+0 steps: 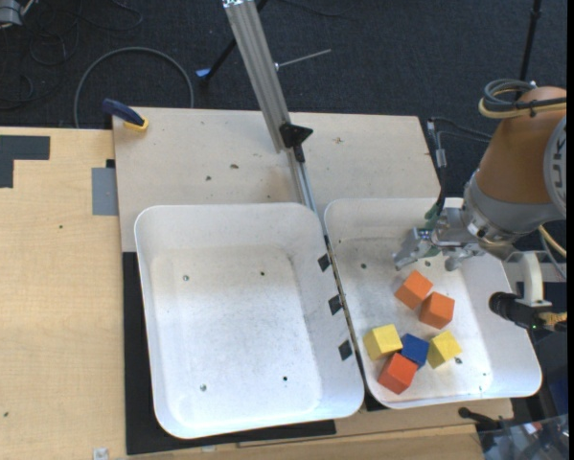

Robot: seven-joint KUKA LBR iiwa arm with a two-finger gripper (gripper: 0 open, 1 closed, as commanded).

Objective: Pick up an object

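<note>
Camera view gives us both bins from above, and we judge the task to be at an early stage: nothing is lifted yet. The end effector [430, 249] sits over the upper part of the right bin [516, 381], reached in from the right under the arm's orange band [521, 156]. Its metal fingers [408, 253] look spread, pointing toward the bin's middle, and we see nothing between them, so we take it as open and carrying nothing.

All the candidate objects lie in that right bin. Two orange cubes sit just below the end effector: one orange cube [415, 288] nearest the fingers, and a second orange cube [437, 310] touching it on the lower right. Lower down is a tight cluster: a yellow cube [383, 340], a blue cube [415, 349], another yellow cube [445, 348] and a red cube [397, 373], each against a neighbour. The left bin [172, 257] plays no part at this point.

What is left, as we read it, is nearly everything: lowering onto a cube, closing on it and raising it clear. The nearest orange cube seems the likely target, though its neighbour leaves little room for a finger on that side.
</note>
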